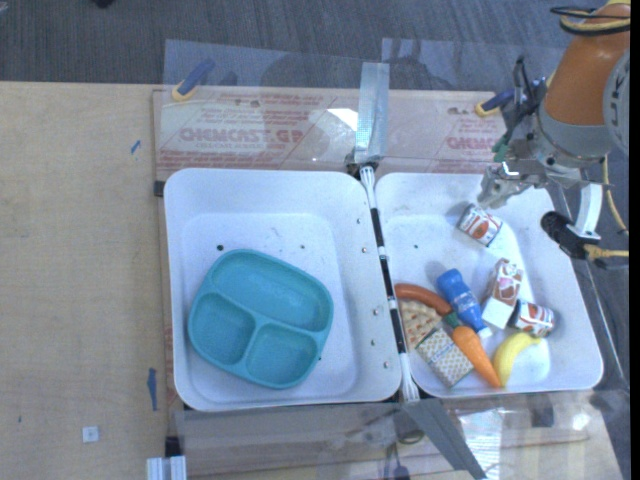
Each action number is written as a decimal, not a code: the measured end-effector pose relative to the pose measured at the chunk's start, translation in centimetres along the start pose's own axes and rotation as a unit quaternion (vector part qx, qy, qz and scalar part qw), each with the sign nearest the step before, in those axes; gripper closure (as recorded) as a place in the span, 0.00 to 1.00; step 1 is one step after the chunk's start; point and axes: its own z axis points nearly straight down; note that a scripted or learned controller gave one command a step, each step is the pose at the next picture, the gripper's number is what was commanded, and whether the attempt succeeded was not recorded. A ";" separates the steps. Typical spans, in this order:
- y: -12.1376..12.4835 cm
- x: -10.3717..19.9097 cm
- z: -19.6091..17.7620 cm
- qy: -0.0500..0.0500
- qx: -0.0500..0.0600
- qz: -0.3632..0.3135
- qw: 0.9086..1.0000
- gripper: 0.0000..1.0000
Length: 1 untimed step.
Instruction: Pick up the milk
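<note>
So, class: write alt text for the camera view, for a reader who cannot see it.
A robot arm's pincer hovers at the far edge of the right white bin, just above a small can. Nearer the front lie a milk carton, blue bottle, carrot and banana. The left bin holds a teal divided plate.

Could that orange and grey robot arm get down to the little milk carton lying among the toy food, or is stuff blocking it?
Probably yes. The milk carton lies on top, uncovered from above, in the right bin, where the gripper hovers further back. A small can and the blue bottle lie close beside it, so finger room looks tight.
</note>
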 end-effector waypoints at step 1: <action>0.0 0.0 0.0 0.000 0.000 0.000 1.000 0.00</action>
